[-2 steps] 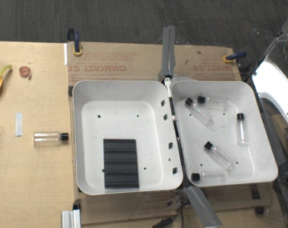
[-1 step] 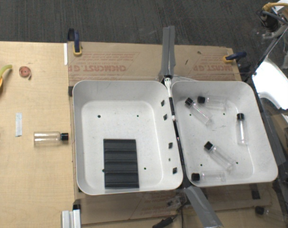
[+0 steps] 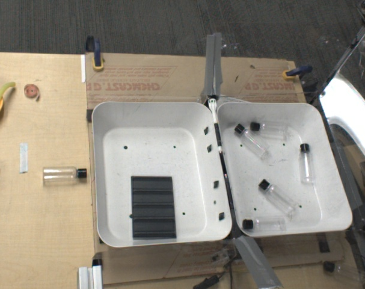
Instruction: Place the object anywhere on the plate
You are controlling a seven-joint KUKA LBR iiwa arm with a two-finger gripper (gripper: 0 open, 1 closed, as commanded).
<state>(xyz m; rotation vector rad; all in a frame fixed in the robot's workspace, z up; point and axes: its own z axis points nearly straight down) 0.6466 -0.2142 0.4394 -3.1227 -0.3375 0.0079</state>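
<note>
— Camera view first: what lies in the two bins?

— In the left bin (image 3: 99, 161) a black ribbed plate (image 3: 152, 208) lies flat near the front wall; nothing rests on it; in the right bin (image 3: 326, 161) lie five clear vials with black caps.

— Where exactly are the vials?

— Two lie at the back left with their caps close together, one vial (image 3: 255, 143) slanting forward, the other vial (image 3: 271, 127) pointing right; a third vial (image 3: 305, 163) lies near the right wall, cap to the back; a fourth vial (image 3: 276, 197) lies slantwise in the middle; a fifth vial (image 3: 263, 224) lies along the front wall, cap to the left; all are well apart from the plate.

— And the pincer, open or closed?

— I cannot tell.

— Any writing?

— Red print on the cardboard sheet (image 3: 152, 80) behind the bins, upside down from here; it seems to read "CHEMCAST GP", repeated faintly on the right.

— Anything else on the bench?

— A sixth clear bottle (image 3: 63, 174) lies left of the bins, black cap toward them; a clamp (image 3: 95, 52) grips the cardboard's back left corner.
</note>
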